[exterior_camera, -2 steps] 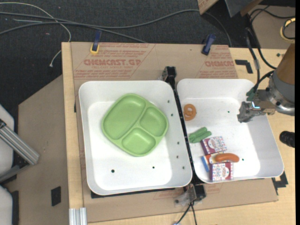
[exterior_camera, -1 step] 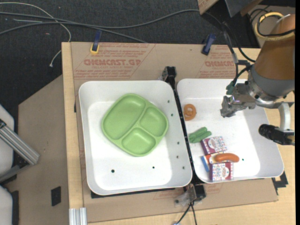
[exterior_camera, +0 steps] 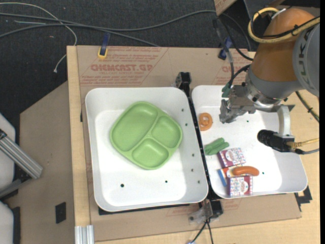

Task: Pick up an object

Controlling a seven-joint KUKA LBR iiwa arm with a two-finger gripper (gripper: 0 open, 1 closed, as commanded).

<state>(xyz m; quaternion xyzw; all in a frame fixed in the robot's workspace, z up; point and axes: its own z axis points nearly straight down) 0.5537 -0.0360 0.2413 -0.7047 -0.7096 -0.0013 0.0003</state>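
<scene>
While the grey arm with its orange band [exterior_camera: 284,24] reaches in from the right, two white bins sit side by side on the bench. Left bin [exterior_camera: 101,187] holds a green divided plate [exterior_camera: 146,134], three compartments, rotated so its corners point roughly up, down, left, right. Right bin [exterior_camera: 289,179] holds the small stuff. Gripper [exterior_camera: 228,111] hangs over the upper left part of the right bin, nothing seen between its fingers; open or closed, cannot tell from this angle. Just left of and below it, an orange ring [exterior_camera: 205,121] lies flat near the bin's left wall. Below that, a green pea pod [exterior_camera: 216,146], long axis slanting from lower left up to upper right. Two small purple-and-white boxes [exterior_camera: 232,158] and [exterior_camera: 239,186] near the bottom. An orange hot dog [exterior_camera: 245,171] lies between them, long axis about horizontal, ends pointing left and right.
</scene>
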